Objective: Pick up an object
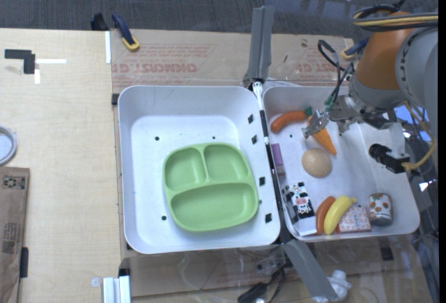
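1. The toy carrot (325, 141) is found in the upper middle of the right bin (412, 219), its long axis slanted from upper left to lower right.
2. The gripper (315, 126) is placed directly over the carrot's upper, leafy end; contact cannot be confirmed.
3. Whether the fingers are open or closed cannot be told.
4. A beige egg (317, 162) is seen just below the carrot's tip.

Even, bright overhead light fills the two white bins (132, 155), casting only soft, short shadows beneath the green tray (209, 187). Detail is slightly soft throughout, with mild glare on clear plastic near the bench's (56, 120) front edge.
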`<state>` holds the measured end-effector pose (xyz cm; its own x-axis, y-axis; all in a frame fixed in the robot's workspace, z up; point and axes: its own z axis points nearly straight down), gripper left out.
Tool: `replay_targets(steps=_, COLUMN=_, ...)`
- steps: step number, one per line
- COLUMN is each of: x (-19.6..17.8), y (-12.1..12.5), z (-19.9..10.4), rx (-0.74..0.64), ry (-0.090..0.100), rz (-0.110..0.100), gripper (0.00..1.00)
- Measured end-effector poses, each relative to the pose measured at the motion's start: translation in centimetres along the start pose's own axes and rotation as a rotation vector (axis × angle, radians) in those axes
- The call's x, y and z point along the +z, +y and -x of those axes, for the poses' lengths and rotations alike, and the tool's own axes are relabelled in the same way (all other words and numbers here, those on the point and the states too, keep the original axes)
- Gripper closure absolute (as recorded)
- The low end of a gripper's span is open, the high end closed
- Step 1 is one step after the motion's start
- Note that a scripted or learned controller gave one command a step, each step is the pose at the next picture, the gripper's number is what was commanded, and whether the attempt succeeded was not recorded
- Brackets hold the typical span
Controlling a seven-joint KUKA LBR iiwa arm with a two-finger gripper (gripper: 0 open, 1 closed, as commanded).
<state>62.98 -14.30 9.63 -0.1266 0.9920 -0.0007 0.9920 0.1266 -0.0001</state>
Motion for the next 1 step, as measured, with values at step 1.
replay_targets(steps=1, x=0.46, y=-4.21, z=-3.22, rx=-0.045, ry=0.001, rz=-0.001, gripper=0.0)
